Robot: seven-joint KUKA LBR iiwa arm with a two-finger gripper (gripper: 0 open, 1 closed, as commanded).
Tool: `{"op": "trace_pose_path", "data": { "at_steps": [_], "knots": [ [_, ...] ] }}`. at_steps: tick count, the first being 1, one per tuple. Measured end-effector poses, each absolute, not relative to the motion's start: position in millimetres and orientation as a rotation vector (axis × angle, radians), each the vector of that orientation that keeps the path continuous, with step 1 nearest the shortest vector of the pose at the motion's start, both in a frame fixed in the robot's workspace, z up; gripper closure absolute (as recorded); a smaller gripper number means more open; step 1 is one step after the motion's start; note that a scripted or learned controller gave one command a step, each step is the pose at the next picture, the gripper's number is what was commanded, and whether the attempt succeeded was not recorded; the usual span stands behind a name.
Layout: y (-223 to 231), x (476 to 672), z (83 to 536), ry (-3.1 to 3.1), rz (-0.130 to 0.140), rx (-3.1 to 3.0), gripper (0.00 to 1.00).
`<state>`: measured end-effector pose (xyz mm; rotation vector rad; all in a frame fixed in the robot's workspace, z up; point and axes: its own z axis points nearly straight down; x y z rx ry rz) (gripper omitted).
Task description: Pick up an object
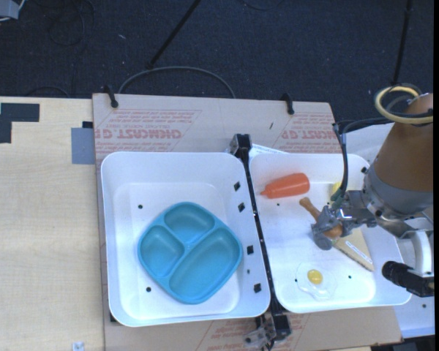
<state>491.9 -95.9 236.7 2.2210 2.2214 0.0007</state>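
In the right bin lie an orange carrot-shaped toy near the back, a fried egg toy near the front, and a wooden utensil with a brown handle running from the middle toward the right. My gripper reaches in from the right and hangs low over the utensil's handle end, right of the bin's middle. Its grey fingers point down at the bin floor, and their tips blur into the utensil. The left bin holds a blue divided plate.
A black divider clamp runs between the two bins. Cardboard sheeting lies under and behind both bins. The arm's orange band and cables overhang the right bin's right side. A wooden tabletop stretches off to the left.
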Motion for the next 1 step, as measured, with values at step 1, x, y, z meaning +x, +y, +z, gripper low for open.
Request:
{"op": "trace_pose_path", "data": {
  "at_steps": [1],
  "knots": [
    [-40.7, 514.6, 240.7, 2.227, -0.001, 2.219, 1.00]
  ]
}}
